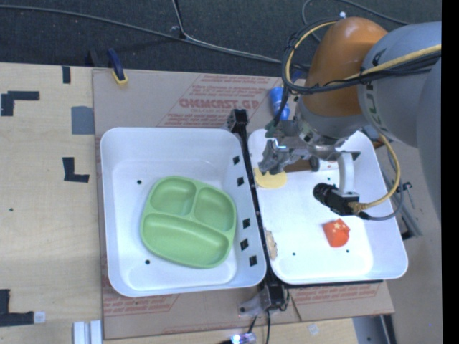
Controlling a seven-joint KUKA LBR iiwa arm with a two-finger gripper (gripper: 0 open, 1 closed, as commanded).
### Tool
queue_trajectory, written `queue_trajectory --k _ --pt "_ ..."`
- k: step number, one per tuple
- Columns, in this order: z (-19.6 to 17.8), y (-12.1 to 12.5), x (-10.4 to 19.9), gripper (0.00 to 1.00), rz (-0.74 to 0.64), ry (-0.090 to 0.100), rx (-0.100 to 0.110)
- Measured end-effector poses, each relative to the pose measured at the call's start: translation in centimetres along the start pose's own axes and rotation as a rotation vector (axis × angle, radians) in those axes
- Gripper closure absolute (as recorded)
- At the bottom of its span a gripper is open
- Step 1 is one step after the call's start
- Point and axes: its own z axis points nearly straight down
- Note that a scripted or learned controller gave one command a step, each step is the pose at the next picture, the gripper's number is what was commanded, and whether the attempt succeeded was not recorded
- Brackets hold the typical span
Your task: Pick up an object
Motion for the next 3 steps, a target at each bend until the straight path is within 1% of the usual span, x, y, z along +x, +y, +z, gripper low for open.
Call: queue_trajectory --k 1,2,3 --pt "-0.1 -2.1 5.4 1.0 -0.001 0.001 0.0" --pt "2.2 -3.3 9.9 1.0 0.001 -0.001 0.001" --pt "2.1 -3.2 9.7 0.0 0.004 -0.002 -0.001"
